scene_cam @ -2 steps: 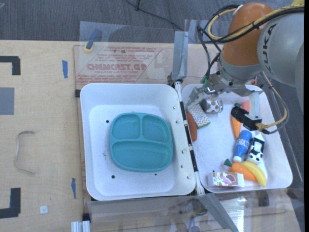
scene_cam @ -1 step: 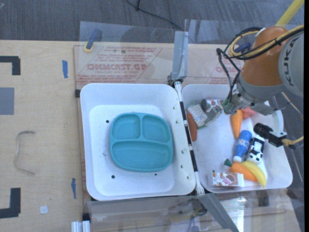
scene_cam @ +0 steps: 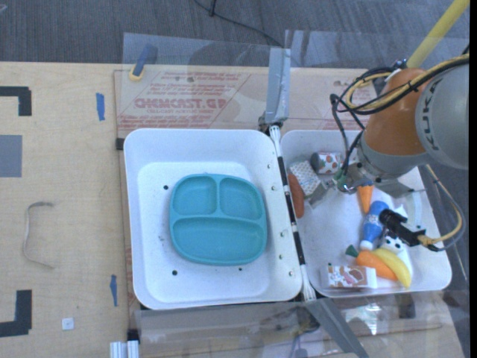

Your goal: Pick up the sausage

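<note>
The sausage [scene_cam: 297,197] is a reddish-brown link lying lengthwise against the left wall of the right bin [scene_cam: 440,274]. My gripper [scene_cam: 333,184] hangs below the orange-banded wrist, low in the right bin, just to the right of the sausage and apart from it. The arm's bulk hides much of the gripper.
A teal divided plate [scene_cam: 218,219] lies in the left bin [scene_cam: 145,200]. The right bin also holds a small can [scene_cam: 325,160], a checkered waffle piece [scene_cam: 303,174], a carrot [scene_cam: 364,198], a blue bottle [scene_cam: 372,227], a banana [scene_cam: 396,266] and a small carton [scene_cam: 350,276].
</note>
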Robot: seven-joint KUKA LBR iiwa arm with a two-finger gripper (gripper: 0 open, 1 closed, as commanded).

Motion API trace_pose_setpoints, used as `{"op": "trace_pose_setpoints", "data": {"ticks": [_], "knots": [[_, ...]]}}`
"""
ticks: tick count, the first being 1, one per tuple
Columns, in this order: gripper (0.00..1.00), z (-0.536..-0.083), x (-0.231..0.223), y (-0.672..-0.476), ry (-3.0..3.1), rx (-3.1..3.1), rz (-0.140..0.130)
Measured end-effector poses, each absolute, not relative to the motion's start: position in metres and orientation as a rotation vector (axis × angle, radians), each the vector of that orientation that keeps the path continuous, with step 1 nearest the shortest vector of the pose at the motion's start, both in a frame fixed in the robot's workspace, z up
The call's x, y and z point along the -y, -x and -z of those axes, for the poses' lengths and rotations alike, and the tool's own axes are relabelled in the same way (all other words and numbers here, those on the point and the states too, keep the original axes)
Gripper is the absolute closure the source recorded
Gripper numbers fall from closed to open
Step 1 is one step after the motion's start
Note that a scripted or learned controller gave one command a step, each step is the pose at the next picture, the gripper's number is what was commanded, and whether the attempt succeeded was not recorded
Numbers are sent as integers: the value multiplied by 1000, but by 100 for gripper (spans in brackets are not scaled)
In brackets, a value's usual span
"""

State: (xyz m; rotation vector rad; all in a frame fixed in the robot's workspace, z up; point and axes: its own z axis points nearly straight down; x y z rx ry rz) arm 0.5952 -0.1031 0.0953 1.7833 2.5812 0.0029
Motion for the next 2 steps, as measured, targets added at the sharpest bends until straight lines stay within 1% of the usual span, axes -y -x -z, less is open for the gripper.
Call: {"op": "trace_pose_setpoints", "data": {"ticks": [1, 2], "knots": [[0, -89, 103, -559, -1943, -2458, -10], [0, -90, 100, -549, -2200, -2234, -13]]}}
